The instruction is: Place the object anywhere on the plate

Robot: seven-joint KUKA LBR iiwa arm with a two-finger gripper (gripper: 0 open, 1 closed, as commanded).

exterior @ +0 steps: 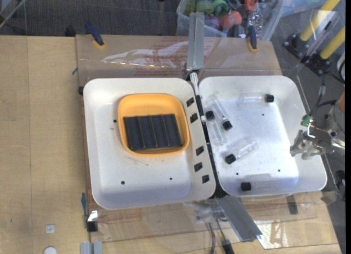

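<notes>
Pincer (308, 142) sits at the right edge of the right bin (285, 91), metal fingers low over the rim; can't tell if they're apart or closed, nothing visibly between them. Orange plate (125, 106) lies in the left bin (98, 154) with a dark ribbed block (152, 132) on it. Several clear tubes with black caps (241, 151) lie scattered in the right bin. Worktop (33, 137) is tan.

plate (153, 124) in left bin (104, 154), vials (239, 152) in right bin (285, 99)
</notes>
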